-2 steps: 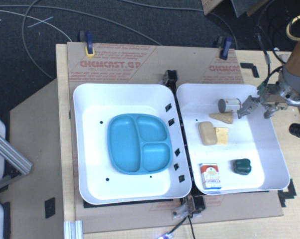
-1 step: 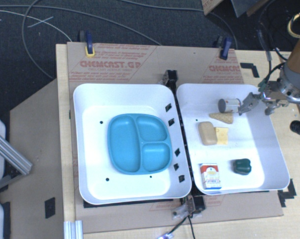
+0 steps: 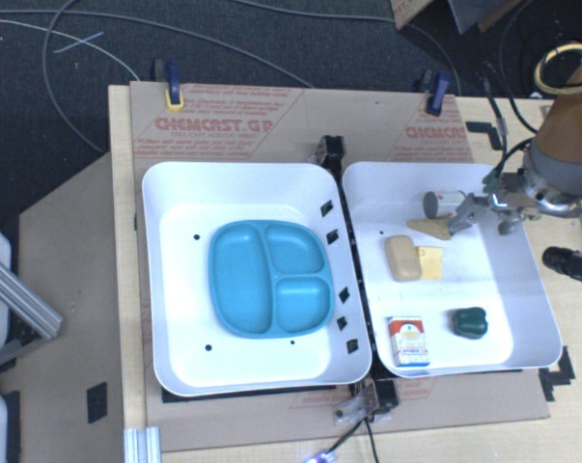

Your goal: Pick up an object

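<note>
The end effector [image 3: 461, 218], grip state unclear, is hovering at the right bin's [image 3: 522, 287] twelve o'clock, risking nudging the tan wedge [image 3: 429, 228] away.

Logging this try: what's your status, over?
Gripper low over right bin, at its far side, nothing seen held. Tan block, green object, small carton lying loose. Blue tray in left bin.

My one fixed camera sits above the bench [image 3: 223, 114], looking down at a slant, far enough to take in both bins. Relative to the jaws, the left bin [image 3: 165, 258] lies farther left.
</note>
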`<control>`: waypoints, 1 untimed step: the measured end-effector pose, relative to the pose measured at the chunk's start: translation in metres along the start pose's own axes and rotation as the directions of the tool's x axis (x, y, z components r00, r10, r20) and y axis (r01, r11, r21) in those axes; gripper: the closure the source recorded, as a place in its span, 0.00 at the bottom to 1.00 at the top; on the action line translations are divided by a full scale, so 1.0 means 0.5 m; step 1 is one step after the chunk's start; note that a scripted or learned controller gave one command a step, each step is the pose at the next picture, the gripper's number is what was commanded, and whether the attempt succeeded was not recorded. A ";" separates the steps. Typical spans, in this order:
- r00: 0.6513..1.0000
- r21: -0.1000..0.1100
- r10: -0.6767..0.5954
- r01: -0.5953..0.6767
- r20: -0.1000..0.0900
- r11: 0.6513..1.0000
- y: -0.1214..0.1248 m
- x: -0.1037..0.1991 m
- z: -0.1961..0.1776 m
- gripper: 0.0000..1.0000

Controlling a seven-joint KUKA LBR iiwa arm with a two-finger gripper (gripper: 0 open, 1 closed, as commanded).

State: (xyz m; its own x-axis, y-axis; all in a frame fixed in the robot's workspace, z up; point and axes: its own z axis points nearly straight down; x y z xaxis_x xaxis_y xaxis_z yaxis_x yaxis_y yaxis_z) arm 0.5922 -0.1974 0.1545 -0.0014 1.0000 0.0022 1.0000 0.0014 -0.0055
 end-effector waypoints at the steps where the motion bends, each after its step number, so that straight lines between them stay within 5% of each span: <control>1: 1.000 0.001 0.001 -0.001 -0.001 1.000 -0.014 0.017 0.100 0.00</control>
State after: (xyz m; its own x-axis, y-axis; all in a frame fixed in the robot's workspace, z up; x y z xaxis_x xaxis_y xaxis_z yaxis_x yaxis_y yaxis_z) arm 0.5851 -0.1886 0.1045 -0.0008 1.0000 0.0031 1.0000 0.0008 -0.0070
